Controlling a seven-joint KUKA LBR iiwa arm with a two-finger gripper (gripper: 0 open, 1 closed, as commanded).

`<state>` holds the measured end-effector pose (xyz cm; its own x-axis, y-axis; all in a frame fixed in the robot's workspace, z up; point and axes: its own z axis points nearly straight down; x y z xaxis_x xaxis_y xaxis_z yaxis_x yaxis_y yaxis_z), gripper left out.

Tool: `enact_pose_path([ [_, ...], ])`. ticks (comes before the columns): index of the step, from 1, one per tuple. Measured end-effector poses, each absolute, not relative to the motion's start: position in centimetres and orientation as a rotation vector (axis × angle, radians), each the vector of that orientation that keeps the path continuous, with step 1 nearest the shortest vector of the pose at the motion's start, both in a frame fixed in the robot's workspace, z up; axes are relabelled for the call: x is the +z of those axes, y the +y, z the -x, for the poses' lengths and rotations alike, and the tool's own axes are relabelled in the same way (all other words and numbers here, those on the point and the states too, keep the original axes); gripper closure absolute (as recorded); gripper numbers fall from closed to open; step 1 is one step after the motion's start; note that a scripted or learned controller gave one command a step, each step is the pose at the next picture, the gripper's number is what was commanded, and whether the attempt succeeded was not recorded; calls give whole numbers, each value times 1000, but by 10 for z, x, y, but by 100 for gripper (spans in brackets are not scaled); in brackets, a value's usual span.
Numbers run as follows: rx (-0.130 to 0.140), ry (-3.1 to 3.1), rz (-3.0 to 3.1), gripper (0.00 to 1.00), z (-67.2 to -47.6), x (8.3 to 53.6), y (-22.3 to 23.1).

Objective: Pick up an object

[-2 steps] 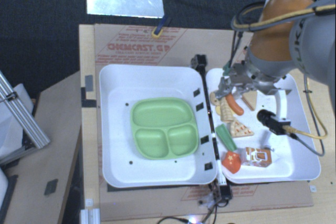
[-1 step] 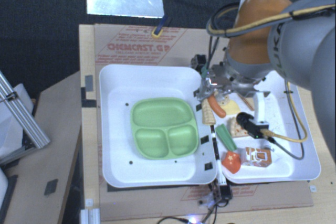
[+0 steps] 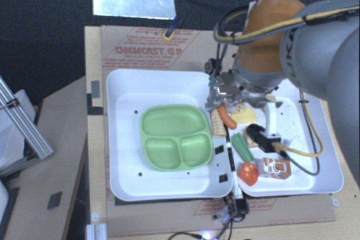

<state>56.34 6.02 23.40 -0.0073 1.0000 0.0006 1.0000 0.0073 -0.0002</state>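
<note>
- Nearest you, right bin (image 3: pixel 332 177): tomato (image 3: pixel 248 173) beside a small carton (image 3: pixel 277 168).
- Behind them, green pod (image 3: pixel 242 146), long axis running from near right to far left.
- Left bin (image 3: pixel 121 121) holds a green tray (image 3: pixel 175 136).
- Carrot (image 3: pixel 226 117) near the bins' shared wall, long axis pointing far left to near right, cheese (image 3: pixel 246 116) beside it.
- Gripper (image 3: pixel 216 99) just above the carrot; whether it grasps anything, you can't tell.

One fixed camera looks down at a slant from above the bench, taking in both white bins (image 3: pixel 121 137), arm (image 3: pixel 315 36) entering at frame right
</note>
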Motion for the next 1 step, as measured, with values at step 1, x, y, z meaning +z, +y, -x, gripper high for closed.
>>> enact_pose_path([
  [1,-1,-2223,2221,100,-564,232,51],
])
